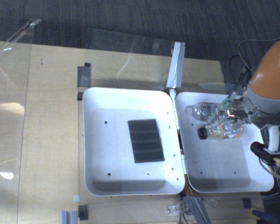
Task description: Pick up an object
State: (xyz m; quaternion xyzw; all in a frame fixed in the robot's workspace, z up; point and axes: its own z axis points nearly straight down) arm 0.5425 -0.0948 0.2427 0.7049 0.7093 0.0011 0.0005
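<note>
A black ribbed rectangular pad [146, 140] lies flat in the middle of the left bin [90, 144]. In the right bin [220, 169], near its far edge, lie two clear plastic bottles: one [201, 110] to the left, and one with a black cap [220, 131] on its side just in front. My gripper [228, 111] hangs over the far right part of this bin, right above the two bottles and between them. The grey arm with its orange band [269, 72] comes in from the right behind it.
A metal strip [176, 64] stands behind the gap between the bins. Black cables [267, 155] hang by the right bin's right wall. The wooden bench [38, 128] stretches out to the left.
</note>
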